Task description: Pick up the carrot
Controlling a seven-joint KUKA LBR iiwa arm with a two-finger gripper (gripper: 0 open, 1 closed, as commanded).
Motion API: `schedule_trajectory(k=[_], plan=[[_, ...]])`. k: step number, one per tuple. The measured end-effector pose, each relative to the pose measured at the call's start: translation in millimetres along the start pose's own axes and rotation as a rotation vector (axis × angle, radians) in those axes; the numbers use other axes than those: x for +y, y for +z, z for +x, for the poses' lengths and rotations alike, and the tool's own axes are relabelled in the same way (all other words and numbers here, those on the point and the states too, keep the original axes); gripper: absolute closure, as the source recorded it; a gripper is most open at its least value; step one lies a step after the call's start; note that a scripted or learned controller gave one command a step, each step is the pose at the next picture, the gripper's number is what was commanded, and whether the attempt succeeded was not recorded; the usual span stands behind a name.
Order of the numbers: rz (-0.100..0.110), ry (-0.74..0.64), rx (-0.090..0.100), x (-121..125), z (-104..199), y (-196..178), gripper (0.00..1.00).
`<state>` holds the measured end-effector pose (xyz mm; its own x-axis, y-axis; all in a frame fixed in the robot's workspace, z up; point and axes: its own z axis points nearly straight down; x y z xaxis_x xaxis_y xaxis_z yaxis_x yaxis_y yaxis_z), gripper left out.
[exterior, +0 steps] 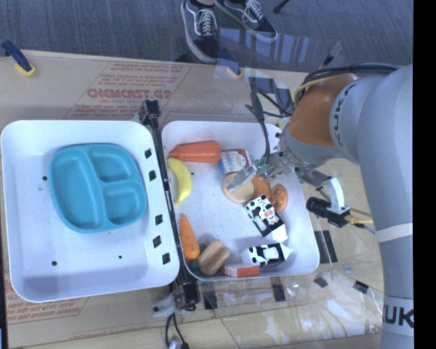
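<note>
- Gripper (260, 167) sits low over the right bin (299, 217), among the toys at its middle; I see metal parts there, but I cannot tell how it is set, as the wrist covers most of it.
- Above it I see the arm (378, 137), smooth grey, with a glossy orange band (312, 115) at the wrist, and cables looping off it.
- I find the carrot (188, 237) by the bin's left wall, towards the near corner: a short orange cone, matte, lying lengthwise along the wall, well apart from the tool.
- Just beside it to the right lies a tan bread-like roll (213, 257); farther along the same wall a curved yellow banana (179, 180).
- At the far left of that bin I see a long orange-red sausage shape (196, 151), rounded at both ends.
- Near the tool lie a pale round piece (237, 187), a brown pretzel-like piece (277, 195), and two black-and-white patterned cartons (265, 217).
- I see the left bin (29, 267), white and shallow, holding a teal plastic tray (98, 186) with three moulded compartments.
- Both bins rest on brown printed cardboard (94, 86).
- Beyond the bench I see someone's dark sneakers (225, 17) on grey carpet.
</note>
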<state>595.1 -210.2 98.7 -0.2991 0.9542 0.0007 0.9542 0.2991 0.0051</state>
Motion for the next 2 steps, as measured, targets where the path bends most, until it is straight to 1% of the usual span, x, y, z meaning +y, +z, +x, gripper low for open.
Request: schedule_trajectory(k=[1, 2], plan=[[-0.001, -0.011, -0.003, 2.4, -0.3, -12.4, 1.0], [0.006, 0.285, -0.003, -3.0, 55.5, -105.9, 1.0]])
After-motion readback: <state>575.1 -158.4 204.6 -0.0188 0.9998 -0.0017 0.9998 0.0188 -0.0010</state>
